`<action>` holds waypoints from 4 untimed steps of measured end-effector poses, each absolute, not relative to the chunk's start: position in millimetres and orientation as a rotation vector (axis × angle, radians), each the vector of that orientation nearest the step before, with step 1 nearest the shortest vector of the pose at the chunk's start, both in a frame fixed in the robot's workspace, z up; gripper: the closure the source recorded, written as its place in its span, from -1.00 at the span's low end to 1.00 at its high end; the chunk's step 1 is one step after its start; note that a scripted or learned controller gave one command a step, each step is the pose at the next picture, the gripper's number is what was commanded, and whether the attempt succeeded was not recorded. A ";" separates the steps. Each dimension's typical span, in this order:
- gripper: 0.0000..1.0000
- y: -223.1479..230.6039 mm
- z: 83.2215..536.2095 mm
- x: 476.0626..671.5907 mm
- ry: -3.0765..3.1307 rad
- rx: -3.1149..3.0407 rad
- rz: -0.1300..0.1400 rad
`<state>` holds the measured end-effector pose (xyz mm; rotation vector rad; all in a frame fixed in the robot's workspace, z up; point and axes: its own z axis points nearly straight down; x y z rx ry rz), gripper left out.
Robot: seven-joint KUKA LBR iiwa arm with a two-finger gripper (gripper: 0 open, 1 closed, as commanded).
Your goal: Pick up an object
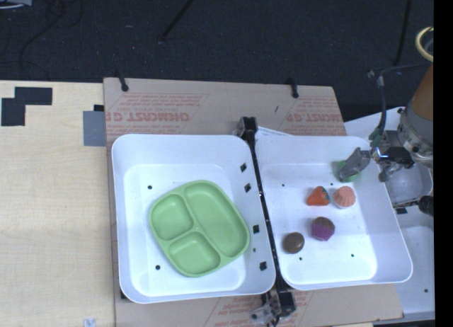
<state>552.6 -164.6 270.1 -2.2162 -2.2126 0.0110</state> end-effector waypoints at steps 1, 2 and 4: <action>-1.00 -164.8 275.6 554.4 -2.221 -2.221 0.002; -1.00 -163.2 210.9 555.4 -2.216 -2.216 0.008; -1.00 -158.3 93.0 550.8 -2.216 -2.218 0.005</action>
